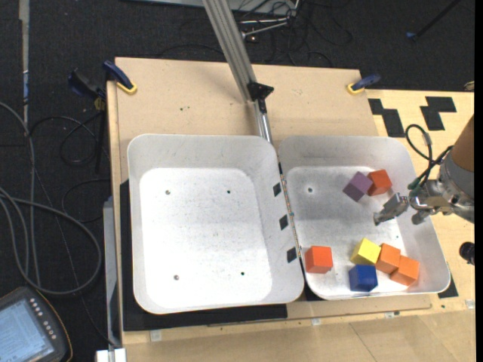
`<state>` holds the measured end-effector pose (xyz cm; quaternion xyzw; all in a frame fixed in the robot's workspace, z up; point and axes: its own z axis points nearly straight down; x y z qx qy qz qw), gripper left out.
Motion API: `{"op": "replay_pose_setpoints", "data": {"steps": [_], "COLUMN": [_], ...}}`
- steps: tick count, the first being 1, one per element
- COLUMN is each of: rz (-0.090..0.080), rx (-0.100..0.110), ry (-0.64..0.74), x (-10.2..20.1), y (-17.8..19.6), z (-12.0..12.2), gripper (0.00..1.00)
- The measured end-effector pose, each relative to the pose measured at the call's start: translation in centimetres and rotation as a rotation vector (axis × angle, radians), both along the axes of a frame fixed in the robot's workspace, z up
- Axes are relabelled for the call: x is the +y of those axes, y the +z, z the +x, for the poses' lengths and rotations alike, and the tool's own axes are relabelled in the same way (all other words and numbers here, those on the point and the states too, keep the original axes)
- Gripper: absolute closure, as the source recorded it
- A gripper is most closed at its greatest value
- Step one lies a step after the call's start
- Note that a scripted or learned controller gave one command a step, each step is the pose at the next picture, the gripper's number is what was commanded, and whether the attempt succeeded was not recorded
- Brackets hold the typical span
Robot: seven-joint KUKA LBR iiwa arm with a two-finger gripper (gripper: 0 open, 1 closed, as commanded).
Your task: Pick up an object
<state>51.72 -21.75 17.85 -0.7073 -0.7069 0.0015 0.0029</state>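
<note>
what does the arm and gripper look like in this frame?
A grey arm enters at the right edge, with an orange patch at the top. A black cable loops off it. The gripper is small, grey metal, with thin fingers.

Blue clamps (119, 76) at bench corners, cables (45, 202) on dark floor

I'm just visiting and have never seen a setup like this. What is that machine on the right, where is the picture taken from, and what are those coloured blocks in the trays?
One camera looks down at a slant on a wooden bench bearing two shallow white bins. The robot arm reaches in from the right; its gripper hangs over the right bin. That bin holds small blocks: a purple cube touching an orange cube, a lone orange cube, and a cluster with a yellow cube and a blue cube. Nothing shows between the gripper's fingers. The left bin sits alongside.
</note>
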Motion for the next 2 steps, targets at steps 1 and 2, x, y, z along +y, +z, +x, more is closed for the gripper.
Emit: {"op": "replay_pose_setpoints", "data": {"steps": [1, 2], "rz": [0.0, -0.004], "rx": [0.0, -0.009], "ry": [-0.001, 0.0], "x": [-0.4, -0.4], "y": [-6.1, -4.7], "z": [-0.8, -0.5], "gripper": [0.0, 1.0]}}
